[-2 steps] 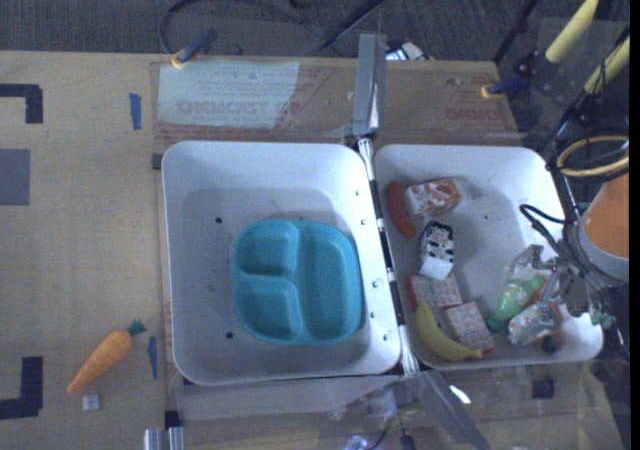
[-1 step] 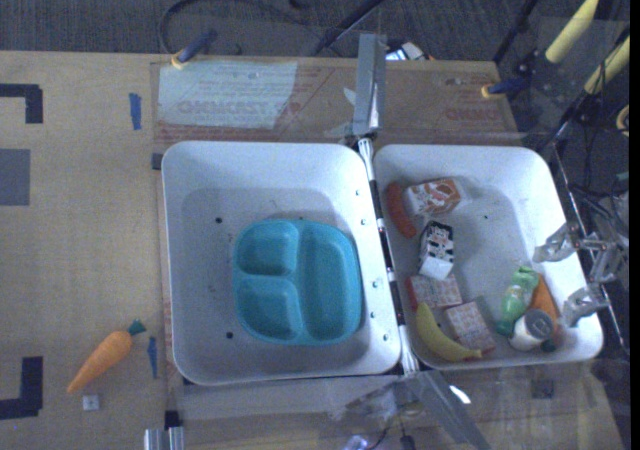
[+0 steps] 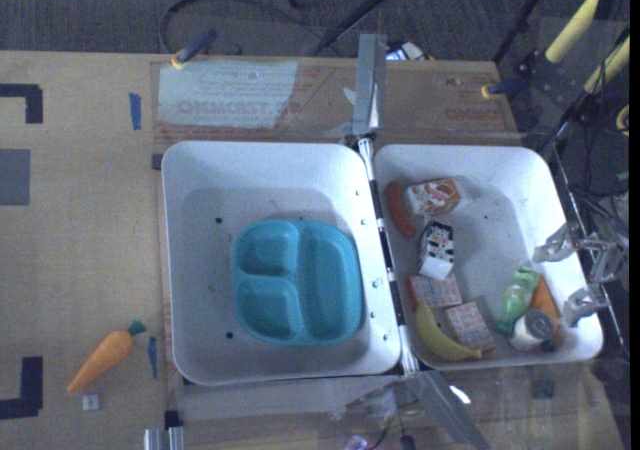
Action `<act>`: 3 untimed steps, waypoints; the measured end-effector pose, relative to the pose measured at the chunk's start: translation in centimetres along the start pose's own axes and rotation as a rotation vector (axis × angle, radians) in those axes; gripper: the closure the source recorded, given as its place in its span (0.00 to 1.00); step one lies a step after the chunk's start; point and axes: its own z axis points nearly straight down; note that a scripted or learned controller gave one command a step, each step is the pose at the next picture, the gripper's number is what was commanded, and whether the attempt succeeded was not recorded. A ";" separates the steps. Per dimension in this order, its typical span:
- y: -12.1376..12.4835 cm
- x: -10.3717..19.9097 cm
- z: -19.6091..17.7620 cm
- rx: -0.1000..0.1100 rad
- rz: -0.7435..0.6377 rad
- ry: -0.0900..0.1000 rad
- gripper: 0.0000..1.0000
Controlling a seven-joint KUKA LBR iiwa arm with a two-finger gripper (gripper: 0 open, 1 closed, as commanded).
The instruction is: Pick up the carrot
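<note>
An orange carrot (image 3: 100,359) with a green top lies on the wooden bench outside the bins, at the lower left. A second orange, carrot-like piece (image 3: 545,297) lies in the right bin (image 3: 480,160) near its right wall, between a green bottle (image 3: 517,294) and the rim. My gripper (image 3: 572,275) hangs over that bin's right rim. Its two metal fingers are spread, one fingertip (image 3: 557,245) above the orange piece and the other beside it at the lower right. It is open and holds nothing.
The left bin (image 3: 200,173) holds a blue divided plate (image 3: 297,281). In the right bin are a red and white packet (image 3: 430,198), a cow-print carton (image 3: 436,250), two cracker boxes (image 3: 436,291), a banana (image 3: 440,335) and a small can (image 3: 530,329).
</note>
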 end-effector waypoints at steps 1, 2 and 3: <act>-0.5 -1.6 5.6 0.009 -0.109 -0.008 0.00; -0.3 -2.2 7.7 0.011 -0.279 -0.017 0.00; -0.3 -2.3 6.7 0.010 -0.274 -0.021 1.00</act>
